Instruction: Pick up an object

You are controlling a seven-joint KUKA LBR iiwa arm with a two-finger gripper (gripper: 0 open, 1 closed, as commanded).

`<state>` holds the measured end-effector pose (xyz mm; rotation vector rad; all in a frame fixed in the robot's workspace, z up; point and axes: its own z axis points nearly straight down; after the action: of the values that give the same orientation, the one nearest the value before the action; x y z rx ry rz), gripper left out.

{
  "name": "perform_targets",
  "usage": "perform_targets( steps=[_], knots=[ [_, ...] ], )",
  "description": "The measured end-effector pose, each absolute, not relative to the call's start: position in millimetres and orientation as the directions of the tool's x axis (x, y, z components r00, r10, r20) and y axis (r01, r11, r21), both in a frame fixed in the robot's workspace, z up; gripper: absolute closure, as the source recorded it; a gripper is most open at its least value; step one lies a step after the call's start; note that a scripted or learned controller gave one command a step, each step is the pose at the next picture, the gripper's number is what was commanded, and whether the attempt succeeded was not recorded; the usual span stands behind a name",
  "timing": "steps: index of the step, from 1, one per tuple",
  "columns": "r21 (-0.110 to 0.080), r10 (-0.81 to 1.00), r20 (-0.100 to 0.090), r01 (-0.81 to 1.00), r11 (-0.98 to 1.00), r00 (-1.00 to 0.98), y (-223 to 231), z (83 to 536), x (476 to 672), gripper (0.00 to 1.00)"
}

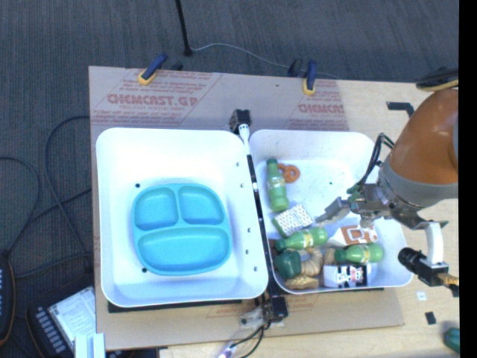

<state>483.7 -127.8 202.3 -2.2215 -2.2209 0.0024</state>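
The right bin (328,149) holds a jumble of small items. Among them are an upright green bottle (277,188), an orange ring (290,173), a white checkered box (293,218) and a lying green bottle (304,239). An orange and white carton (361,235), another green bottle (361,254), a black and white box (345,275), a green pepper (287,262) and tan pieces (309,264) fill the front. My gripper (349,206) hangs over the bin's right half, just above the carton and right of the checkered box. The wrist hides what lies directly under it.
The left bin (119,162) holds a blue three-compartment plate (181,226). The bins' shared wall (253,207) runs between them. Two clamps (153,68) (309,77) hold the brown board at the back. A black fitting (417,263) juts out at the front right.
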Motion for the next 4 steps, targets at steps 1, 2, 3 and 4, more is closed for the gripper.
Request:
perform_targets(
  steps=[1,2,3,4],
  knots=[
    [0.009,1.000,-0.001,1.000,0.000,0.000,-94,103,554.1,0.00],
    [0.007,1.000,-0.002,1.000,0.002,-0.002,-111,87,630.9,0.00],
    [-0.043,1.000,-0.001,0.999,0.004,-0.004,-101,85,661.1,0.00],
    [-0.046,1.000,-0.002,0.999,0.005,-0.005,-100,95,660.7,1.00]
  ],
)
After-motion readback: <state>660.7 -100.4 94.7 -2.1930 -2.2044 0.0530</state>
